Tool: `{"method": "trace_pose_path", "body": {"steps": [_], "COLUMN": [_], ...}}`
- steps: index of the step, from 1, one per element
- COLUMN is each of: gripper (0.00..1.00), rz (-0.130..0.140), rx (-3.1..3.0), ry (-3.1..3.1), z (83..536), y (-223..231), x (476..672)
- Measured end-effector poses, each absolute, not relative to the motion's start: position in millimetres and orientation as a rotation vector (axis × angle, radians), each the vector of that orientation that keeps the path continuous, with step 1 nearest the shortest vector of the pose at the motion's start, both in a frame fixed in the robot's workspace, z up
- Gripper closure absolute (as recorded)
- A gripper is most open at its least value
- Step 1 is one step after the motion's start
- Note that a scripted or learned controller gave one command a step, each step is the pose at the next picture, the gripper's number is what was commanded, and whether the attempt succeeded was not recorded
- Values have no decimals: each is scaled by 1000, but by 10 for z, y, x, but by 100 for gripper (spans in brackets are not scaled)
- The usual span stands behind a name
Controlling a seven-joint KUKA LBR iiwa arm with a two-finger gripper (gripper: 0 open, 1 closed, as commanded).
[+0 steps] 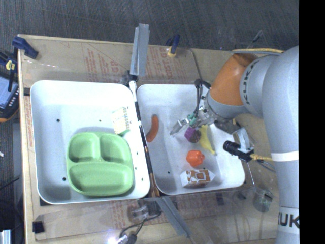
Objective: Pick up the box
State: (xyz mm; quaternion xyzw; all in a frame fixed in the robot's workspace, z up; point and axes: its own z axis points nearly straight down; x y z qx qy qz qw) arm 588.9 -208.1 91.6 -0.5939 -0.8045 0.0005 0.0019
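A small brown and white carton box [197,177] lies on its side near the front wall of the right bin [163,105]. My gripper [184,124] hangs over the middle of that bin, well behind the box and apart from it. It sits right beside a purple grape cluster [192,134]. Nothing is visibly held. A second small pale yellow box [121,120] rests in the left bin [45,100], at the back edge of the green tray.
A green divided tray [100,164] takes up the front of the left bin. In the right bin lie a reddish sausage [152,128], a yellow banana [207,141] and an orange-red round fruit [195,158] just behind the carton. The arm [238,88] covers the bin's right rear.
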Motion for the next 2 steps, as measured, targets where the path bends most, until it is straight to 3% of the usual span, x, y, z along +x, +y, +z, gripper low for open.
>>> {"method": "trace_pose_path", "body": {"steps": [1,2], "gripper": [0,0], "rz": [4,5], "rx": [-1978,-1976], "ry": [-2435,-2436], "z": [911,908], "y": [-1786,-1309], "x": [5631,5570]}}
